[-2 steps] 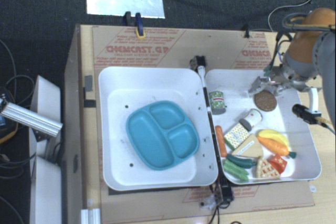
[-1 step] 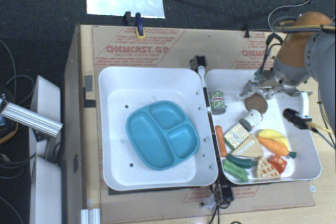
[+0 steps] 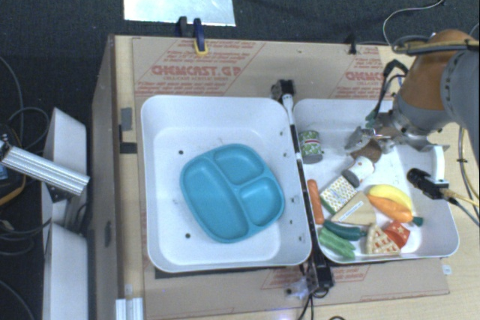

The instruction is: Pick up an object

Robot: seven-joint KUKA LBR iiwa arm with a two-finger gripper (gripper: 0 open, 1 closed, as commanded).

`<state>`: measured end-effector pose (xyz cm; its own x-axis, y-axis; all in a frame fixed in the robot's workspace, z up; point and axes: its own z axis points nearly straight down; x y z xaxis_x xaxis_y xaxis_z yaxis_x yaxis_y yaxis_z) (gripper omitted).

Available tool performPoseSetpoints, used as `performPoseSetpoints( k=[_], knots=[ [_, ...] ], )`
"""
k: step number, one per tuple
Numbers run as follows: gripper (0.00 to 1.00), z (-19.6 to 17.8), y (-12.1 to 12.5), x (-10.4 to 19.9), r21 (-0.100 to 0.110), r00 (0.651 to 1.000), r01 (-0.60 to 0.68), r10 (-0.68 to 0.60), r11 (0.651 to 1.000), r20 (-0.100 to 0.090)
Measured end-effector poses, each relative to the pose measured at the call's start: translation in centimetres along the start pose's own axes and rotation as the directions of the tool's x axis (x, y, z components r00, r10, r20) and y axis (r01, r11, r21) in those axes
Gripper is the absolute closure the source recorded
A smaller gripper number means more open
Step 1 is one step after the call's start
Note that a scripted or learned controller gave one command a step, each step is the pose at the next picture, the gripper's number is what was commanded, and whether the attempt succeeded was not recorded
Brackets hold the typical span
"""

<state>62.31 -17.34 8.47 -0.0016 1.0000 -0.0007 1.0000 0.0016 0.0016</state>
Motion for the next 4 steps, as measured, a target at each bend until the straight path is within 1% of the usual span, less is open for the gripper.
performPoseSetpoints(
  k=[1,2,3,4],
  knots=[
    [0.00,0.0,-2.7,2.5,0.000,1.000,0.000,0.000,1.000,-0.001],
    [1.00,-1.1,-2.6,2.5,-0.003,1.000,0.001,-0.001,1.000,0.000],
    [0.00,-1.1,-2.6,2.5,-0.003,1.000,0.001,-0.001,1.000,0.000],
    [0.00,0.0,1.4,5.0,-0.001,1.000,0.003,-0.003,1.000,-0.001]
  ],
)
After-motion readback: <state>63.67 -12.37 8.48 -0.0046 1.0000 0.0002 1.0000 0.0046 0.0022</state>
